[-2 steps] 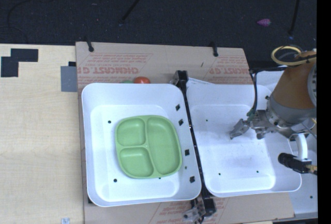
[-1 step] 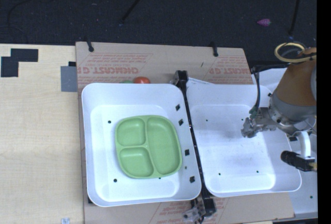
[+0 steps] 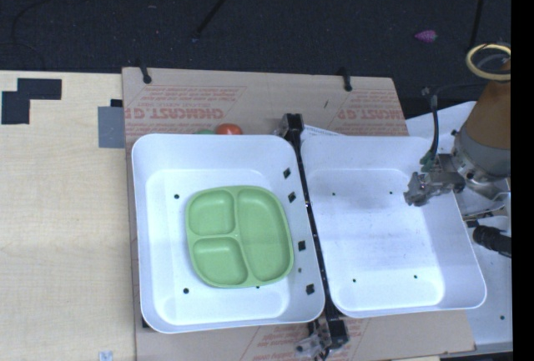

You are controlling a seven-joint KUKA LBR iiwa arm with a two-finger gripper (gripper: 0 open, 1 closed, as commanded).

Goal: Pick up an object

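arm [image 3: 488,130]: grey body | orange band above wrist | hand [image 3: 420,187]: grey metal | thin dark cable

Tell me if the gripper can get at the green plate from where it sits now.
Probably yes. The green plate lies flat and alone in the left bin, open from above. The gripper sits at the right bin's far edge, so it must cross the divider between them.

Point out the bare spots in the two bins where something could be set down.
Most open: the right bin's floor, bordered by the centre divider and the hand at its right wall. The left bin is crowded: the green plate leaves narrow margins along the walls.
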